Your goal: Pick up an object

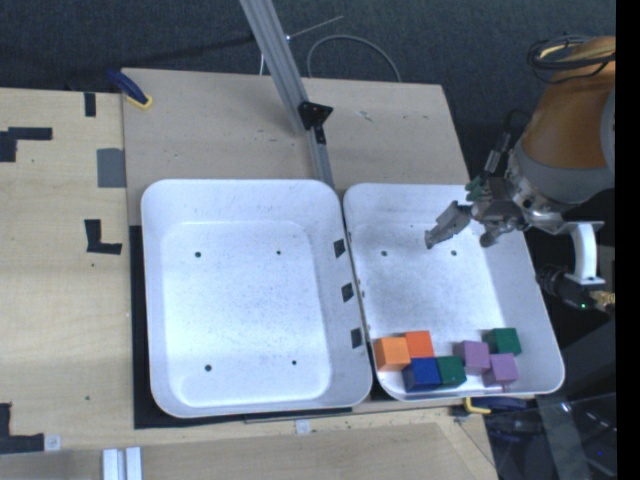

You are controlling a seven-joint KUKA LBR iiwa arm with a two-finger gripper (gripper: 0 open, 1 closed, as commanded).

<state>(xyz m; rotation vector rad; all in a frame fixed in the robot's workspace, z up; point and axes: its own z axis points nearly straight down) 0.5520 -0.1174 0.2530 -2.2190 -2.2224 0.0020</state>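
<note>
Grey jaws [462, 225] spread, holding nothing, above right bin [400, 208]; blocks [447, 359] at near edge.

We find no readable text, label, brand, number or sign anywhere: none on the bench [250, 128], on either white bin [160, 208], or on the coloured blocks [445, 358]
</note>
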